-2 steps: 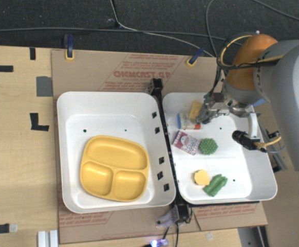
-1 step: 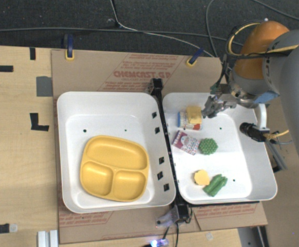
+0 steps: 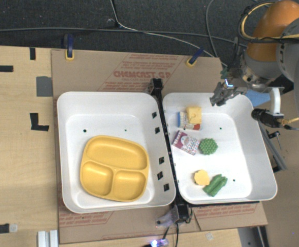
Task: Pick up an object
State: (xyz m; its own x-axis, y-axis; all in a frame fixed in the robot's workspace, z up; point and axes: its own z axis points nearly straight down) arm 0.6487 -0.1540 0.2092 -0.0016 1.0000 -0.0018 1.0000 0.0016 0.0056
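My gripper (image 3: pixel 219 98) hangs over the far edge of the right bin (image 3: pixel 257 153), above and to the right of the objects, with nothing seen between its fingers. Below it in the bin lie a yellow block (image 3: pixel 193 113) on a small blue-edged packet, a pink and white wrapper (image 3: pixel 185 142), a round green knobbly piece (image 3: pixel 208 146), a yellow disc (image 3: pixel 201 177) and a green pepper-like toy (image 3: pixel 215 184). The arm's orange band (image 3: pixel 275 22) shows at the top right.
The left bin (image 3: pixel 72 117) holds a yellow three-compartment plate (image 3: pixel 113 167). A black divider strip (image 3: pixel 162 143) runs between the bins. Cables cross the dark backdrop, and clamps (image 3: pixel 69 48) pin the cardboard sheet under the bins.
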